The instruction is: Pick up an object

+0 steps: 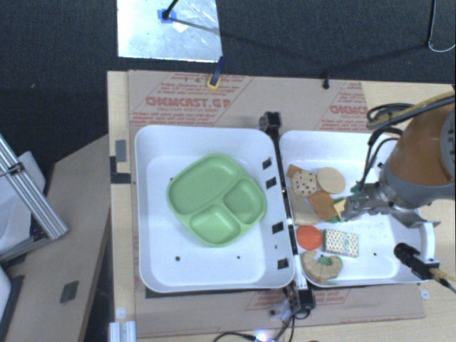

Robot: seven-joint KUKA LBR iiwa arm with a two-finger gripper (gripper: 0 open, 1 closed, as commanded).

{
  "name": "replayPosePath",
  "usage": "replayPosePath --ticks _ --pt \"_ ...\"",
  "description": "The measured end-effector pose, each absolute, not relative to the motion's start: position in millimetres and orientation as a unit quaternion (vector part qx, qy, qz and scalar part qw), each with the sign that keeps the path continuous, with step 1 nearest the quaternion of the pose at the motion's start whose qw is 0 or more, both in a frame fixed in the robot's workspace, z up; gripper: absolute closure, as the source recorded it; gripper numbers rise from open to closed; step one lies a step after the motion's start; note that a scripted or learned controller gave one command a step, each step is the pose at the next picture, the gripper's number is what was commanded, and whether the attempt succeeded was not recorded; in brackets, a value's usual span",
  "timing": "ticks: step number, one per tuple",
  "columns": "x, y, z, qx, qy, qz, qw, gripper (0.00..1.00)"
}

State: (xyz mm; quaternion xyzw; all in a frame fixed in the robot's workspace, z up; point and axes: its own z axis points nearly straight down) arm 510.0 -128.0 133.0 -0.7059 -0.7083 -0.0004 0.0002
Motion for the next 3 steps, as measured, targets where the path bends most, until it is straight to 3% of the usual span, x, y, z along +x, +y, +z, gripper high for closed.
replayPosePath --ticks 2,3 --pt "505.9 -124 222 -0.705 -0.709 -0.0001 0.000 1.00" --pt "522.7 -78 222 -0.706 -0.708 -0.0009 -0.001 1.00"
